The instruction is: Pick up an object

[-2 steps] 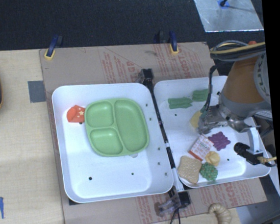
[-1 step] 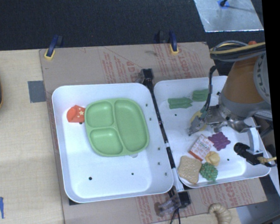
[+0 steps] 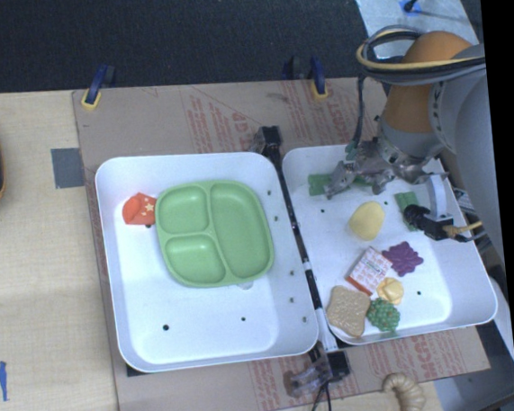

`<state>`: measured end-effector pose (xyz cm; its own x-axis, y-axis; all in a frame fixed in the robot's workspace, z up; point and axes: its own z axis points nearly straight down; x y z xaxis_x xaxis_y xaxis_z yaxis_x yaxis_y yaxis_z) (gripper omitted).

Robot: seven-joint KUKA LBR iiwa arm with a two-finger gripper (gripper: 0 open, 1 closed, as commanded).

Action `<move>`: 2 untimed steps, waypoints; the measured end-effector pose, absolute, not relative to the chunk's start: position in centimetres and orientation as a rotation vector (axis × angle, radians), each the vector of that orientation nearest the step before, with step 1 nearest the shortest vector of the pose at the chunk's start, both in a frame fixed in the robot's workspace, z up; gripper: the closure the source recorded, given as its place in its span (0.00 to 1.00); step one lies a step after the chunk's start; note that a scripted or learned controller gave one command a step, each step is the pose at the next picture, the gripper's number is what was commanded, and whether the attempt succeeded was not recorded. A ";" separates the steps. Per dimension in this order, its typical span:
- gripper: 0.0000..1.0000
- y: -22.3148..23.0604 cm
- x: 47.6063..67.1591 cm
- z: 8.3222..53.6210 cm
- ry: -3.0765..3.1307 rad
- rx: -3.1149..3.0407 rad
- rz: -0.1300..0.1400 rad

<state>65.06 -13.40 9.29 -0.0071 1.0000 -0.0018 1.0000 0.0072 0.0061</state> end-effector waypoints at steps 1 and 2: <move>0.00 -14.1 60.0 9.2 2.229 2.222 -0.009; 1.00 -14.2 60.3 10.3 2.230 2.216 -0.006</move>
